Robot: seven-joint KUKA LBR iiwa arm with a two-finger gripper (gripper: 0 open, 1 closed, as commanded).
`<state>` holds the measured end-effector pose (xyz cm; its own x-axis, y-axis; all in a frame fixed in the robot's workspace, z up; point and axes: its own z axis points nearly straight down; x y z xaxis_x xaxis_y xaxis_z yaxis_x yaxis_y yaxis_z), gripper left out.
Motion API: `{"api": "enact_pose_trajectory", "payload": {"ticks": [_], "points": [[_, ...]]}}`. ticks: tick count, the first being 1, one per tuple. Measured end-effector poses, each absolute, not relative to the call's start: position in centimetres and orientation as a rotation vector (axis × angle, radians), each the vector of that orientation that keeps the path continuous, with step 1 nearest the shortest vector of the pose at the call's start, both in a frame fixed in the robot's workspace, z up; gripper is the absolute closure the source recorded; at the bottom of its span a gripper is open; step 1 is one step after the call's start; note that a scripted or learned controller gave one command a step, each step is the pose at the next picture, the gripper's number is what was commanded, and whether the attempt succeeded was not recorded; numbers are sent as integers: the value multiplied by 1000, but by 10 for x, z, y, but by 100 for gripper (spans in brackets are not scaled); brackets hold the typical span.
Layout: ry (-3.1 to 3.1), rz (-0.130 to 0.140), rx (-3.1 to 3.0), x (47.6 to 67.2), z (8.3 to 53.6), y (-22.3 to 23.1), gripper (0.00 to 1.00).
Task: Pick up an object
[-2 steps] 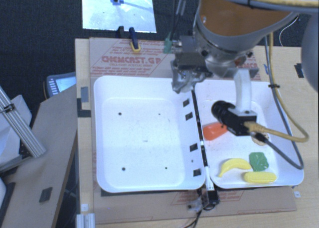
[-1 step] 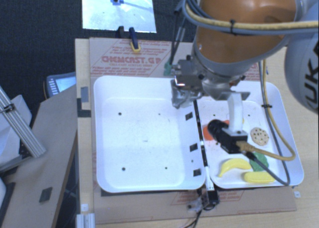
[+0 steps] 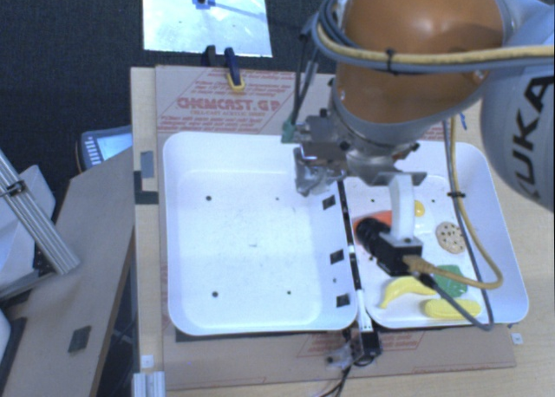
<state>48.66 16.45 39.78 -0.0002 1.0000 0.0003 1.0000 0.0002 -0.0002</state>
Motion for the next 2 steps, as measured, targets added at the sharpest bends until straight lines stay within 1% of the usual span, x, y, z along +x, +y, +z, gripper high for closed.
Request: {"api": "enact_pose_trajectory", "payload": {"ticks": [1,2], "points": [[-2232,-16,-2216,487,480,198,100],[-2230,-10,-2217,539,498,236,100]]}}
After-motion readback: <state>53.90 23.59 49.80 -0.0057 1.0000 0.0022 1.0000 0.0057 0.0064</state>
